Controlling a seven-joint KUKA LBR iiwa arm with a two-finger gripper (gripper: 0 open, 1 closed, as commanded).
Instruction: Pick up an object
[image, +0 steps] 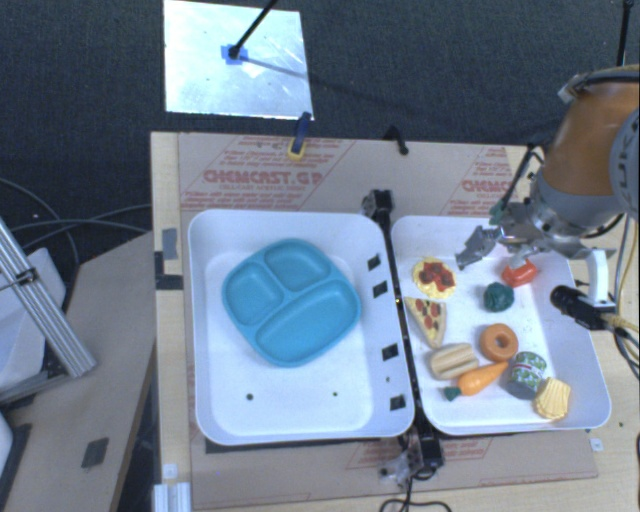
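Nothing picked up yet.
The gripper (478, 247) hovers over the right bin (590, 400), jaws apparently spread and holding nothing; the toy foods, like the pizza slice (428, 318), lie untouched.

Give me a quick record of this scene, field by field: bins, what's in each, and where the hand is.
left bin: blue divided plate
right bin: pizza slice, round pizza, donut, carrot, hot dog bun, dark green piece, red piece
hand: over the right bin's far end, near the round pizza
arm: enters from the right
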